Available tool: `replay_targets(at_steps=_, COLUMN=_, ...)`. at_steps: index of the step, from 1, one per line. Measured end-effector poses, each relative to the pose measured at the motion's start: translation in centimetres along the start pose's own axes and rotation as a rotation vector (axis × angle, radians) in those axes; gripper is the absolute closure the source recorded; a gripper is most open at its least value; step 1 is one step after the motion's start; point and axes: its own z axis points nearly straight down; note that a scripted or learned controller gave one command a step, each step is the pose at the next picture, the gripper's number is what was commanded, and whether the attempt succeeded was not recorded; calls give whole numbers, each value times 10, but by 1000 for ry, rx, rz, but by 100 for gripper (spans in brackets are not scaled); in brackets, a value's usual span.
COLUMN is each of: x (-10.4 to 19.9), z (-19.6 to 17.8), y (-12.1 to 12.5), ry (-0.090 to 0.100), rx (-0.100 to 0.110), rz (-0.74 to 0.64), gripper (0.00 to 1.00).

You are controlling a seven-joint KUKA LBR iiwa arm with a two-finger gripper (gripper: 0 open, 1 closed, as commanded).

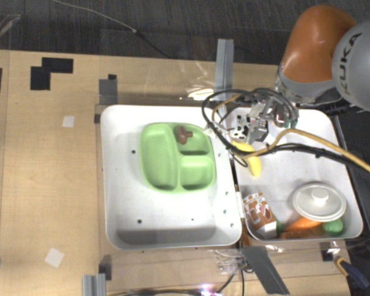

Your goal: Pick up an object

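Note:
My gripper (250,131) hangs over the top left corner of the right bin (339,134), wrapped in loops of cable. A yellow banana-shaped object (251,159) lies directly below it, its upper end hidden by the gripper body. Whether the gripper touches the object I cannot tell. In the left bin (120,184) sits a green divided plate (172,159) with a small brown object (184,134) in its upper right compartment.
At the front of the right bin lie a brown printed packet (259,211), a white round lid or bowl (319,201), an orange carrot-like piece (302,224) and a small green item (333,227). A yellow cable (320,143) runs across the right bin.

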Motion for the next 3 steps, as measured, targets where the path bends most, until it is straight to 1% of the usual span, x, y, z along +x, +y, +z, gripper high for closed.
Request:
replay_targets(at_steps=1, x=-31, z=-34, y=-82, ry=2, rx=5, rz=-7, gripper=100)
replay_targets(at_steps=2, x=-36, z=-50, y=-143, ry=4, rx=3, rz=-454, gripper=100)
replay_targets(at_steps=3, x=-56, z=-55, y=-152, ry=3, rx=3, rz=-569, gripper=100)
